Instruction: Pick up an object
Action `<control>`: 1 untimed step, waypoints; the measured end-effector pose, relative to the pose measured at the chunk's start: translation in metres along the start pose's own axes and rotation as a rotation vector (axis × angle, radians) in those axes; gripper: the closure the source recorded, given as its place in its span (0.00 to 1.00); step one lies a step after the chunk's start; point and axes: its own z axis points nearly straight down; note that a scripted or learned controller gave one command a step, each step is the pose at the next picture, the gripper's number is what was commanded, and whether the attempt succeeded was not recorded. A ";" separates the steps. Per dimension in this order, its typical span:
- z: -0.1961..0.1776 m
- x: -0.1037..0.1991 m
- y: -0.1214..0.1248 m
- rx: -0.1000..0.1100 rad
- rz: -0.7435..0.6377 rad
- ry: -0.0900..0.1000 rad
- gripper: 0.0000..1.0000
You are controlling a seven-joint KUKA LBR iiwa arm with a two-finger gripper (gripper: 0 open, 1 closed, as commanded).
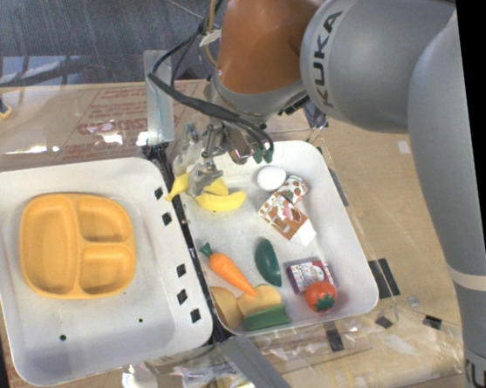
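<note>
- The yellow moulded plastic tray with three compartments [77,245] is lying in the left shallow white bin [8,288], well apart from the work; nothing there is risking trouble.
- The yellow plastic toy banana [216,200] is lying at about eleven o'clock in the right shallow white bin [348,246], just beside the dividing wall between the bins. As I judge it, that wall is the main hazard: a finger coming down on that side could be striking the rim instead of slipping beside the fruit.
- The banana's curved, smooth skin is likely to be squirting sideways if the tool is closing off-centre.
- The tool [212,159] is hanging at the bin's twelve o'clock edge, right over the banana's upper end and seemingly touching it; whether its fingers are wide or narrow I cannot tell, and nothing is showing as held between them.
- The white toy egg [271,177] and the red-and-white printed carton [286,211] are sitting near, toward three o'clock of the banana; a wide sweep could be nudging them.
- The grey arm with the orange band [260,28] is reaching in from three o'clock, wrist pointing steeply down, cables looping around it.
</note>
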 end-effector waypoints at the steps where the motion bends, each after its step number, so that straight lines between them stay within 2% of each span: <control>1: -0.013 -0.002 0.000 0.002 -0.004 -0.007 1.00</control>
